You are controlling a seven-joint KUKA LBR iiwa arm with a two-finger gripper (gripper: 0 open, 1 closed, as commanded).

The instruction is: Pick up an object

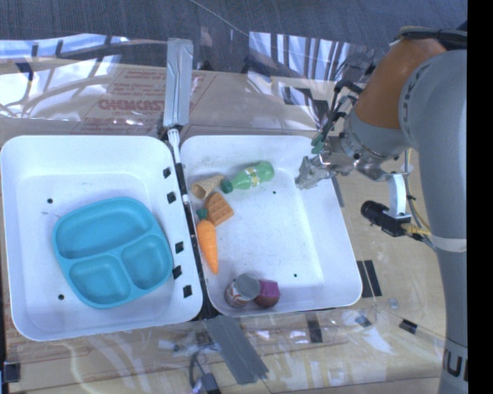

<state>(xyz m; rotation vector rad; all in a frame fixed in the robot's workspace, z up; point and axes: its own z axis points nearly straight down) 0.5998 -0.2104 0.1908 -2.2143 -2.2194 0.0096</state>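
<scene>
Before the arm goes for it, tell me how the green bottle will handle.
The green bottle lies on its side on the right bin's smooth floor, so a nudge would probably roll it. Its rounded body looks like glossy plastic: likely light and apt to slip out of a pinch.

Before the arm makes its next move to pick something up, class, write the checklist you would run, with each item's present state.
1. Objects lie in the right bin: ok.
2. Green bottle lying free, nothing on it: ok.
3. Carrot away from the wall: not ok, it lies along the left wall.
4. Hand above the right bin's far right corner: ok.
5. Hand holding nothing: cannot tell.
6. Blue tray out of the way, in the left bin: ok.
</scene>
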